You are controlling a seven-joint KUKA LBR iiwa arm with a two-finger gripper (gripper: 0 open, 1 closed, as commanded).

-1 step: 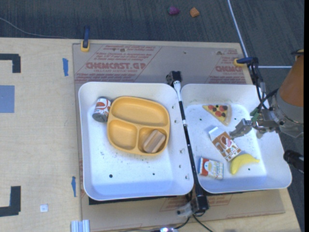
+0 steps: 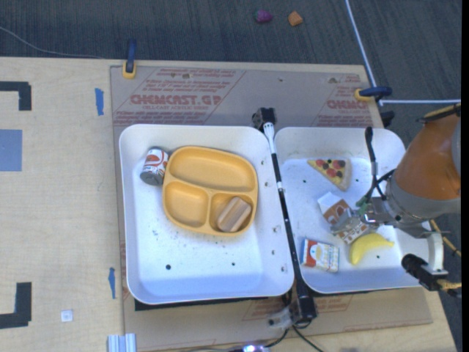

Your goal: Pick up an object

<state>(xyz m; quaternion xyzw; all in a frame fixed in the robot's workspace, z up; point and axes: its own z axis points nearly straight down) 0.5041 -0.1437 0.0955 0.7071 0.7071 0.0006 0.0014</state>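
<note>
Start at your far left, where the left bin [image 2: 139,218] holds a small can [image 2: 154,166] lying on its side against a yellow divided tray [image 2: 209,189]. In the tray's lower right compartment sits a tan block that looks like a slice of bread [image 2: 234,213]; the other compartments are bare. Nothing here is being reached for.

Move across the divider into the right bin [image 2: 308,167]. Near its top you have a toy pizza slice [image 2: 330,169]. Below that lies a small brown and white packet [image 2: 335,210], and lower still, near the front wall, a small white carton with red print [image 2: 320,254]. Just to the right of the carton lies a yellow banana [image 2: 370,246].

The gripper [image 2: 357,224] is down low in this bin, between the brown packet and the banana, with the arm [image 2: 429,174] coming in from your right. It sits over a small reddish item that you cannot make out well. Its fingers are too blurred and crowded by clutter to say whether they are spread or closed, and you cannot see anything clearly held between them.

As a judgement, the pick is at the grasp stage: the tool has reached the objects, but nothing is lifted yet. Closing firmly on one item and raising it clear of the bin is what remains.
</note>
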